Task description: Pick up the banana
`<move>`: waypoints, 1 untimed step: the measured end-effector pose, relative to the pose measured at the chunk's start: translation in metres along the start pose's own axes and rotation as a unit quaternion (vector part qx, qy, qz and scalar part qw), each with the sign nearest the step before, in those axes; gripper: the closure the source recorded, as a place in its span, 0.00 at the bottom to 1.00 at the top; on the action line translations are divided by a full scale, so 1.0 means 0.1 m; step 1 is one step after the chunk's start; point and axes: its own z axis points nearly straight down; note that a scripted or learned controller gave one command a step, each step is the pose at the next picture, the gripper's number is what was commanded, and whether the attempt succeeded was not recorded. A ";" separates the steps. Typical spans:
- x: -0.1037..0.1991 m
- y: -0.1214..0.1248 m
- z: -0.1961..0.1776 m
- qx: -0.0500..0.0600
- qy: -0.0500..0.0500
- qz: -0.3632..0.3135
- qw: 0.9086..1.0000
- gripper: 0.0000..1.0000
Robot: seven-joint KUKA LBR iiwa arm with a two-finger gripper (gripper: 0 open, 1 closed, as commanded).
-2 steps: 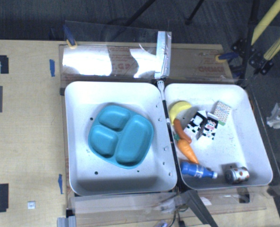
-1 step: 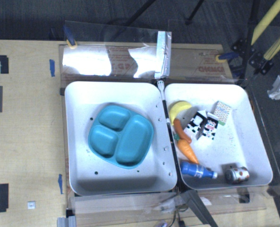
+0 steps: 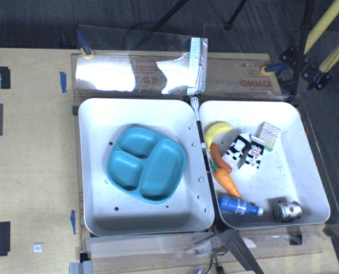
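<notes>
The banana lies in the right bin's near-left corner by the divider, a carrot just beside it. The pick appears not yet begun; whether the claw is spread or pressed together cannot be told. Next calls for descending over the banana, avoiding the carrot.

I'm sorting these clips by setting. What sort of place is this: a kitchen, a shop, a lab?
Most likely a robotics lab bench. Two white bins sit side by side on a wooden bench marked with tape, one holding a blue divided plate, the other toy food such as a banana.
</notes>
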 end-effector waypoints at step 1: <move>0.21 0.10 0.58 0.002 0.003 0.069 0.998 1.00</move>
